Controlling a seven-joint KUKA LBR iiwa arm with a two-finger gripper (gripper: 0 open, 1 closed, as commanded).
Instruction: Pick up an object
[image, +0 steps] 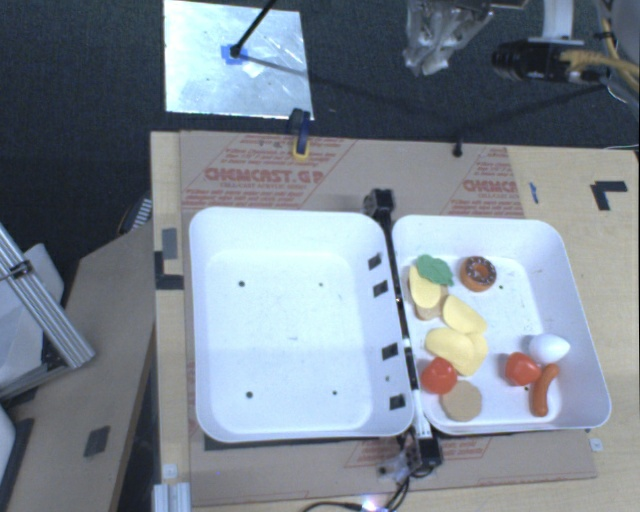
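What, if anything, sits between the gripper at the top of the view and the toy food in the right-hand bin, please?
Nothing visible does. The gripper is at the top of the view, beyond the bench's far edge, and the doughnut, egg and tomato lie uncovered in the right bin, open from above.

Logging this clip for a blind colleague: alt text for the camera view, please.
Two white bins sit side by side; the right bin holds toy food, including a donut, an egg and a sausage. The gripper hangs above the bench's far edge, away from both bins.
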